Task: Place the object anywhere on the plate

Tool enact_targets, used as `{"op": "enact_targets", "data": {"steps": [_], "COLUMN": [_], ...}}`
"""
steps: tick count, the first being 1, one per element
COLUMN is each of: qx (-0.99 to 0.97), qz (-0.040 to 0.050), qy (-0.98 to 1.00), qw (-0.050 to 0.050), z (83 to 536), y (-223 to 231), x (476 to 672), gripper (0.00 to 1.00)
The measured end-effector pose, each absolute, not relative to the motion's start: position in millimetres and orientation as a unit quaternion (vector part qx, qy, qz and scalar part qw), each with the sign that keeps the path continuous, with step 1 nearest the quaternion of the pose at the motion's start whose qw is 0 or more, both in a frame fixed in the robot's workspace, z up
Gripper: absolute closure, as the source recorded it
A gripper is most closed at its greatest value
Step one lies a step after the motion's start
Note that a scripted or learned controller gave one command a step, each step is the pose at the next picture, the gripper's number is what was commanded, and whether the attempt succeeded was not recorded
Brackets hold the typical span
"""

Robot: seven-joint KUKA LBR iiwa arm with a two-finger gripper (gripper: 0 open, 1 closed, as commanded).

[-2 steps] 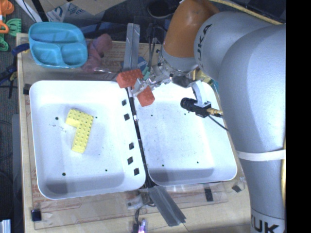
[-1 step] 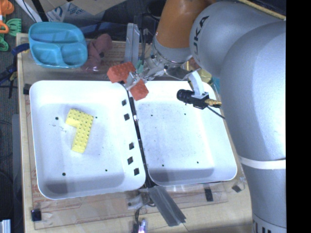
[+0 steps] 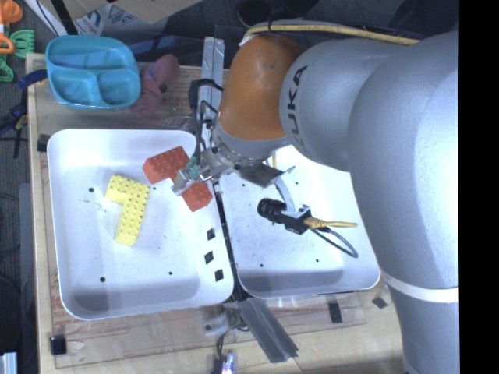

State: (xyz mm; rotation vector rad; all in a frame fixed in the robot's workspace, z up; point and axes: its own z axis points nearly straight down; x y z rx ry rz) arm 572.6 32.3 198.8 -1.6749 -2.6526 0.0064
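Hanging near the frame's centre, the gripper (image 3: 189,179) stood just beside the red brick (image 3: 165,164) in the left bin (image 3: 70,287), its grip impossible to judge, the brick seeming light, rigid and best pinched across flat sides, far from the blue plate (image 3: 90,72) at upper left.

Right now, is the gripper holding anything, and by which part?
It cannot be told. The gripper sits low between two red blocks in the left bin, but no block is visibly between its fingers.
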Motion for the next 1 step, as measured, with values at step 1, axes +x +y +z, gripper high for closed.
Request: {"op": "enact_targets", "data": {"steps": [1], "qx": [-0.528], "qz": [0.0018], "qy": [-0.849], "qw": [0.001], "z": [189.4], "y": [67.7], "x": [623.5], "gripper": [1.00]}}
